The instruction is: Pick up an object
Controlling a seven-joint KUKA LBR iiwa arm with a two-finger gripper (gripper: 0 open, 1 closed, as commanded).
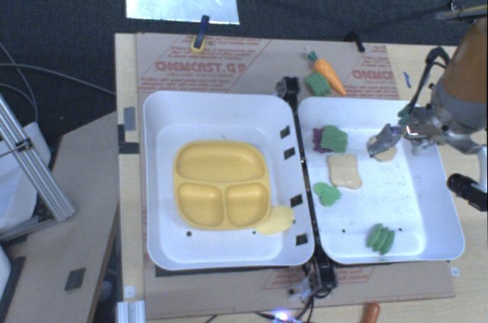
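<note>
White right bin (pixel 438 238): my pincer (pixel 383 144) low over a beige piece (pixel 385 154); grip state I cannot tell. Bread slice (pixel 345 171) lies near; yellow tray (pixel 221 184) fills left bin (pixel 164 123).

The left shallow white plastic bin (pixel 156 184) carries a pale yellow three-compartment plate (pixel 222 184). The right shallow white bin (pixel 438 230) carries a purple-and-green toy vegetable (pixel 333 139), a cream toy bread slice (pixel 345 171) and two green toy pieces (pixel 380 238). An orange toy carrot with green top (pixel 328 71) lies at the tabletop's (pixel 252 59) tan, red-lettered far edge.
</note>
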